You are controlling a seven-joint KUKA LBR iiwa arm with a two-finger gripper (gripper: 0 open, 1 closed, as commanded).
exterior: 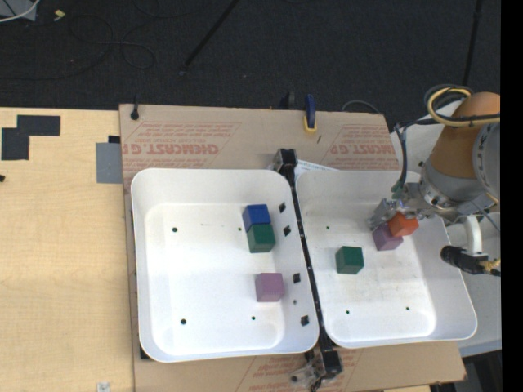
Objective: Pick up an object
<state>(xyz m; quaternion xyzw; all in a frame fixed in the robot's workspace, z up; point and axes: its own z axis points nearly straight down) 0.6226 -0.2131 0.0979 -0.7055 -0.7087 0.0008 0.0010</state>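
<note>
In the right bin (pixel 441 321) a purple block (pixel 384 238) and an orange block (pixel 406 225) lie touching near the right wall. My gripper (pixel 391 216) is down right over these two, partly covering their upper edges. A dark green block (pixel 350 259) sits alone a little to their left. The left bin (pixel 163 317) holds a blue block (pixel 257 214) pressed against a green block (pixel 261 238), with a light purple block (pixel 269 286) nearer the front.
A black divider rail (pixel 299 235) runs between the two bins. The grey arm (pixel 462 158) with its orange band comes in from the right, above the right bin's far corner. Cables (pixel 470 260) hang by the right wall.
</note>
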